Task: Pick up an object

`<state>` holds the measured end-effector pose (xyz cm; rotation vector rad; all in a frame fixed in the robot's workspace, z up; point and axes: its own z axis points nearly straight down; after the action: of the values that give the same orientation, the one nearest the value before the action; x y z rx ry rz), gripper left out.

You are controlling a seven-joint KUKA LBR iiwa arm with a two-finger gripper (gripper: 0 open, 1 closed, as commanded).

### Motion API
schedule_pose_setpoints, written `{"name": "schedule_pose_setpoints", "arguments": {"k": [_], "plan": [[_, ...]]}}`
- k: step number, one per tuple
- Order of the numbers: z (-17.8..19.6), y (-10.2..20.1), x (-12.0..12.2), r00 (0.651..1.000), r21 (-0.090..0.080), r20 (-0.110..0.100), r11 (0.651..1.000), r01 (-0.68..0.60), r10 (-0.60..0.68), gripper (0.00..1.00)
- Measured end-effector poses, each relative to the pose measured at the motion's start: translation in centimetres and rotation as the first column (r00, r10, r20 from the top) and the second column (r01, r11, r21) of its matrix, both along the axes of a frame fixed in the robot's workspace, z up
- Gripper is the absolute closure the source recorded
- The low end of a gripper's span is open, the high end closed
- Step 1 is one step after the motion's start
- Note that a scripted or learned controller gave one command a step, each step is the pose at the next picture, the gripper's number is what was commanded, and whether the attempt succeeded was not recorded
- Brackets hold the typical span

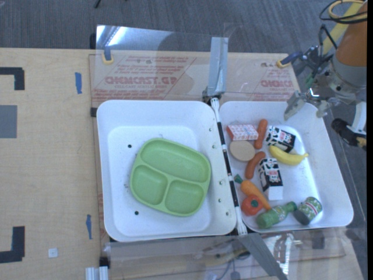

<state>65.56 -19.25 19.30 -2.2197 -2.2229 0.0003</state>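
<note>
Grey carpet runs across the top, and below it sits a pale wooden counter with blue tape marks and black corner markers. A clear plastic sheet lies behind the two bins; its reddish print is mirrored and too faint to read for certain.

Left bin: a green divided plate lies in it, tilted a little, nothing on it.

Right bin: here's the crowd. A red-and-white box near the dividing wall, a tan disc just below it, a sausage beside the box and another sausage lower down. Two cow-patterned cartons, one upper and one at the middle, with a banana between them. Towards the front, a carrot, a tomato, a green bottle and a green can. The labels are too small to make out.

And the arm: the gripper hangs over the far right corner of the right bin, fingers spread wide, nothing between them. It looks well clear of the toys, so I'd call this the approach, no grasp made yet. Next it needs to pick one target, travel inward over the pile and come down. The banana and upper carton are nearest; they touch, so a clean descent on one alone looks tricky. The can at the front stands freer.
</note>
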Motion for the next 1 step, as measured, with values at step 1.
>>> {"name": "schedule_pose_setpoints", "arguments": {"k": [1], "plan": [[-1.13,-0.1,1.24,0.864,-0.003,0.003,0.864,-0.504,0.504,0.0]]}}
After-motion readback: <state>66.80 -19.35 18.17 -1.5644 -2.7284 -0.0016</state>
